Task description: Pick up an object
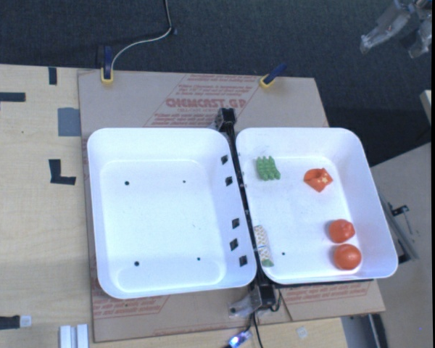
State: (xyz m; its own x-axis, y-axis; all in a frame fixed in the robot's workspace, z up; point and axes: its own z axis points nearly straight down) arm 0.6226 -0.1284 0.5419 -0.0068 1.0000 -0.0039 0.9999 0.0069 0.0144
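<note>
- Gripper (402, 26) sits at the frame's 1–2 o'clock corner, blurred, over dark floor and well apart from both bins. Can't tell its state.
- Nothing visibly in it, so my read is that the pick hasn't started.
- Right bin (362, 151) holds all the candidates. Left bin (101, 151) isn't worth a visit.
- Nearest candidate is the red lumpy piece (318, 179), at roughly 2 o'clock in the right bin, free on all sides. Best first target, I'd say.
- Green ridged piece (267, 168) is at 11 o'clock in that bin, near the centre divider (235, 187) but with a gap. Also workable.
- Two red tomatoes (344, 243) at 4–5 o'clock are touching or nearly so, and close to the rim. They look round, so likely to roll or squirt out; fingers may clip the neighbour.
- Pale speckled item (261, 243) at 7 o'clock lies hard against the divider. Poor finger clearance, skip.
- Advice: come straight down centred on the lumpy piece, fingers spanning its narrow axis, then lift vertically before traversing.
</note>
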